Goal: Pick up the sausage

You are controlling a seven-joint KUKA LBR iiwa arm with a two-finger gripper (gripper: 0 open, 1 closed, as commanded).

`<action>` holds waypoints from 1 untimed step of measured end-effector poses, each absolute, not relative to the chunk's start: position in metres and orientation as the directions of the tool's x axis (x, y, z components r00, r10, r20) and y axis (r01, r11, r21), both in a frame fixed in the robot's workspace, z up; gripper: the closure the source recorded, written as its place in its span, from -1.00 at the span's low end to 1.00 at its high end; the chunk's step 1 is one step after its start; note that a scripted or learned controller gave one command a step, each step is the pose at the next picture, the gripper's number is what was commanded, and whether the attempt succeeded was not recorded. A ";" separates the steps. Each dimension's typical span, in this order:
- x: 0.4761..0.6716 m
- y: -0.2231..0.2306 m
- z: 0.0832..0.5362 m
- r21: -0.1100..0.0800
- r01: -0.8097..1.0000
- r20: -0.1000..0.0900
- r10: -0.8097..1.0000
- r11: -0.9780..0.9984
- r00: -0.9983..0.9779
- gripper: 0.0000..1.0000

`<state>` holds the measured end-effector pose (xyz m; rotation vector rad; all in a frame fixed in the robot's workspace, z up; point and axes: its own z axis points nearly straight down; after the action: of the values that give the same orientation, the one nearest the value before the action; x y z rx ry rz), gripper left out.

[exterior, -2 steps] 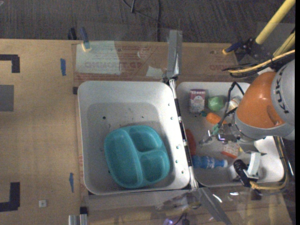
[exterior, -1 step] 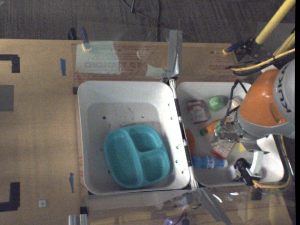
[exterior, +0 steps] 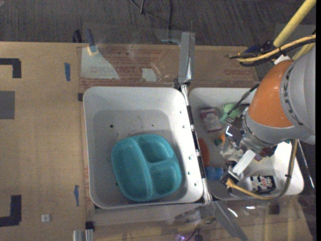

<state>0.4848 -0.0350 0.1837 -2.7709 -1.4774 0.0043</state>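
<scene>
A thin orange-red piece [exterior: 202, 152], long like the sausage, lies along the left wall of the right bin [exterior: 296, 185]. The arm's grey and orange wrist hangs over this bin. The gripper [exterior: 234, 157] points down into the middle of the bin, a little to the right of the orange-red piece and not touching it. The wrist and cabling hide its tip, and I see nothing held.
The left bin [exterior: 95, 134] holds a teal divided plate [exterior: 145, 167]. In the right bin lie a pink-purple packet [exterior: 210, 118], a green item [exterior: 230, 107], a blue item [exterior: 214, 173] and a black-and-white item [exterior: 262, 183]. Yellow cables run by the arm.
</scene>
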 end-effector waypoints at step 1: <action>0.538 0.031 0.184 -0.002 0.811 -0.002 0.811 -0.586 0.586 1.00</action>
<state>0.5378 0.0308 0.1838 -2.7962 -1.4294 0.0047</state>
